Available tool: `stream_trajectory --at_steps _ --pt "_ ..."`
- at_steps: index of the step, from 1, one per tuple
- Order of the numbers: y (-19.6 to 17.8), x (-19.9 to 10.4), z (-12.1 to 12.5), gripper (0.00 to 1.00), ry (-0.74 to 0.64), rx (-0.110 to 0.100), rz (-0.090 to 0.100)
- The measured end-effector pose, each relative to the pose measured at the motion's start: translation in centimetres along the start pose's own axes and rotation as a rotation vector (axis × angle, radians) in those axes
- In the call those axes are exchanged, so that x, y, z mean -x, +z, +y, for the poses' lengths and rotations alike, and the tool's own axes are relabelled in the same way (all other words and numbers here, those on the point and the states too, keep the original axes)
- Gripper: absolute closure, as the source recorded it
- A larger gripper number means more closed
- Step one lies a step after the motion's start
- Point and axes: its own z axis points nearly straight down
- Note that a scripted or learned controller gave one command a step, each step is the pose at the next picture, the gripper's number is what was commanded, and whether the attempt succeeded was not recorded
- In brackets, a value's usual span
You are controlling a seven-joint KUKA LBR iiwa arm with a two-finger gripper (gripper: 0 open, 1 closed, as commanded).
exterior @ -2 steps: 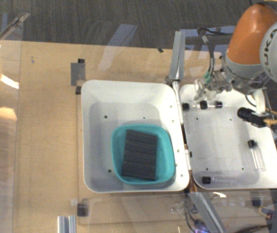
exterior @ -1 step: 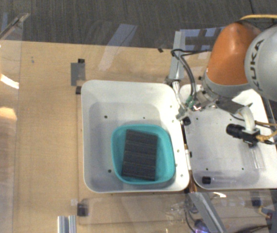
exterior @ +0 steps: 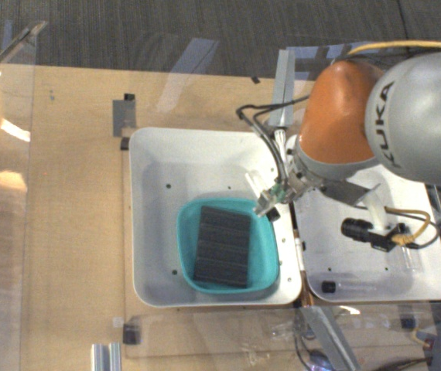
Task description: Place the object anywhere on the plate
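Closest to the lens is the arm [exterior: 418, 107], grey and bulky, reaching in from the right above the right bin [exterior: 431, 278], with its orange band [exterior: 335, 118] over the wall that the two bins share. Below the band the wrist narrows to the hand [exterior: 270, 204], which sits low at the right side of the left bin [exterior: 170, 157], over the far right corner of the plate [exterior: 185, 234]. Nothing shows between its tips, and at this slant and size I cannot tell whether the hand is released or clenched. The plate is teal, squarish with rounded corners and a raised rim, and lies in the near right part of the left bin, close to that bin's near wall and right wall. On the plate lies the block [exterior: 223, 246], dark grey and ribbed crosswise, flat and a little skewed to the plate's edges. It rests wholly inside the rim, left of the plate's middle, with bare teal showing to its right, and it lies apart from the hand. Both bins sit side by side on the pale wooden worktop [exterior: 58, 207].
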Motion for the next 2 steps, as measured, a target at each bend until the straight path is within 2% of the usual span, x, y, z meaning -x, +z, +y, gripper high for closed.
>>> stream_trajectory --at_steps 1,2 --pt "0.04 -6.4 0.86 1.0 -0.079 0.0 0.001" --pt "0.03 -6.35 0.85 0.0 -0.078 0.0 0.001"
